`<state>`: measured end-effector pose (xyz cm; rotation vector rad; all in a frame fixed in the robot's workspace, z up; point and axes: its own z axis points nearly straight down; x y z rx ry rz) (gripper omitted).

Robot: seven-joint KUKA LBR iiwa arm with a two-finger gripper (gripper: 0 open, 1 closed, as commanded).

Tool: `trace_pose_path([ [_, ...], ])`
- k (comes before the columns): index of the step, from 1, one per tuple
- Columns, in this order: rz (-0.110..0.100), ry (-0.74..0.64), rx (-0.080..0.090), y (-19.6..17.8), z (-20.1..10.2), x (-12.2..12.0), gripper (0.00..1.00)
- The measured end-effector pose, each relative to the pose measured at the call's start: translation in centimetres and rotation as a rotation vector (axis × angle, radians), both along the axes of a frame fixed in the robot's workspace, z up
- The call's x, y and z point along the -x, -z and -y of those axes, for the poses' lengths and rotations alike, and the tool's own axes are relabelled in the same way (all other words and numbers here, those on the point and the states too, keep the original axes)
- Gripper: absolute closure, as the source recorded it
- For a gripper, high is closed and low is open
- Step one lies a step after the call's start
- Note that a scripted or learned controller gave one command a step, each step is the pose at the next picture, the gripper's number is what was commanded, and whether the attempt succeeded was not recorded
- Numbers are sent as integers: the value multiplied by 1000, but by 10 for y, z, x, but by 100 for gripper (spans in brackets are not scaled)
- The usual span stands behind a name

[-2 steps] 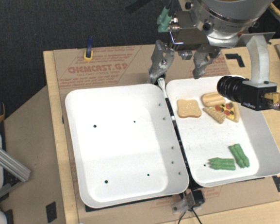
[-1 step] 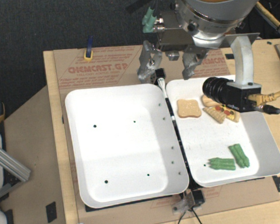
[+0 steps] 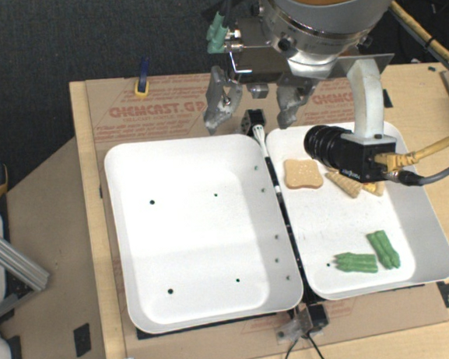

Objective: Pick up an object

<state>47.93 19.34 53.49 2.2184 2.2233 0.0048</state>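
Hanging above the far edge of the two bins, the gripper (image 3: 252, 102) has its fingers (image 3: 219, 105) spread wide with nothing between them. A slice of toast (image 3: 303, 174) lies in the right bin (image 3: 424, 228), with two green bean pods (image 3: 369, 256) nearer the front (well apart from it). The left bin (image 3: 134, 222) sits just beside it.

Grey arm (image 3: 327, 17), orange band, metal fingers (image 3: 219, 99).

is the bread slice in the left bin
No, the bread slice lies in the right bin, near its upper left corner.
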Motion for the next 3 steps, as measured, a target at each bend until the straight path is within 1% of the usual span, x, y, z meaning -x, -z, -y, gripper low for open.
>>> trace_pose_path([
  [1, 4, 0, -1, -11, 0, -1, 100],
  [2, 6, -1, -2, -22, 0, -1, 100],
  [3, -2, 13, 4, 2, 85, -73, 100],
])
